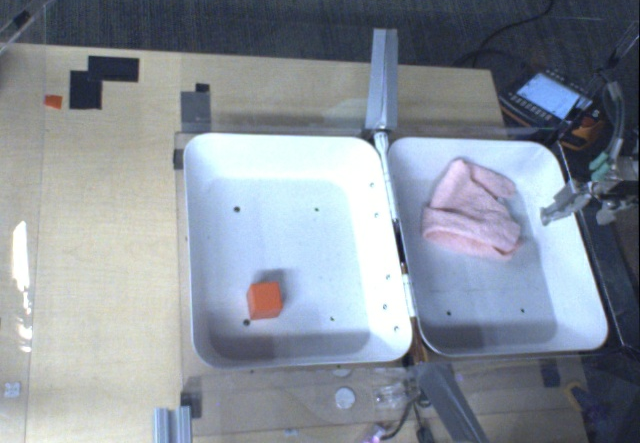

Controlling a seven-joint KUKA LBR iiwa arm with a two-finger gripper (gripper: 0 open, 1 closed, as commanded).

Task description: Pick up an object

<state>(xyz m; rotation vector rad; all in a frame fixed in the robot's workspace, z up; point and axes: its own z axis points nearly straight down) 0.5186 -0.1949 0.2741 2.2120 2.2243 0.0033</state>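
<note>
One orange block [265, 300] lying near in the left of two bins [200, 231], one pink cloth [472, 210] lying far in the right bin [570, 321], end effector [560, 209] hovering at its right rim, grip state unclear.

Item count: two white bins, the left bin [200, 231] and the right bin [570, 281]; one orange block [265, 300]; one folded pink cloth [472, 209].
</note>
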